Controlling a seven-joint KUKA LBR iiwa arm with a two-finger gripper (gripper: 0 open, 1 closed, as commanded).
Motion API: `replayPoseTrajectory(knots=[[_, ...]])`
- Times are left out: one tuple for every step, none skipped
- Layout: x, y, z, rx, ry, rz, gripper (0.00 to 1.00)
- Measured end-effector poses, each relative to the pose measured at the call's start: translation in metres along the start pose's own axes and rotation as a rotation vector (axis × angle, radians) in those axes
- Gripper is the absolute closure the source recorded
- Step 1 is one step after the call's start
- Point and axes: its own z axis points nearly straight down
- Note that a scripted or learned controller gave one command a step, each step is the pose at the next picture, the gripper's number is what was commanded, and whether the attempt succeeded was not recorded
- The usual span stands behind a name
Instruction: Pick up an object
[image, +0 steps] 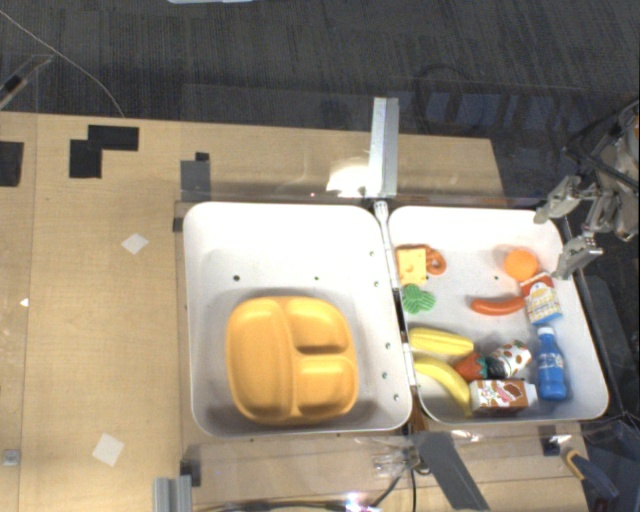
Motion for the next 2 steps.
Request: replayPoseTrajectory(knots=[[0.01, -0.005, -0.035, 0.001, -0.003, 0.248, 0.0], [0.046, 0.073, 0.137, -0.002, 0.013, 0.425, 0.0]])
